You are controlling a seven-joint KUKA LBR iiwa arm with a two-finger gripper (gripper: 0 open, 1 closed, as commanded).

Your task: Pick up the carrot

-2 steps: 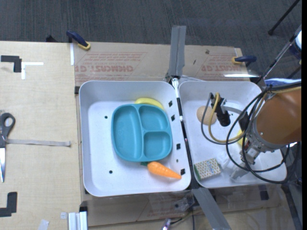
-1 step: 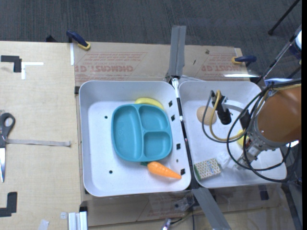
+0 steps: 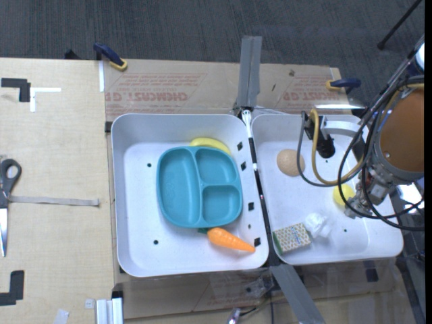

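The carrot is orange and lies on its side at the front right of the left bin, just below the blue divided plate. Its tip points toward the wall between the bins. My gripper hangs over the right side of the right bin, well to the right of the carrot and apart from it. It sits low beside a yellow object that the arm and cables partly hide.
A yellow item peeks out behind the blue plate. The right bin holds a tan egg-shaped object, a white crumpled piece and a small patterned block. Black cables loop over the right bin. Scissors lie on the bench at the far left.
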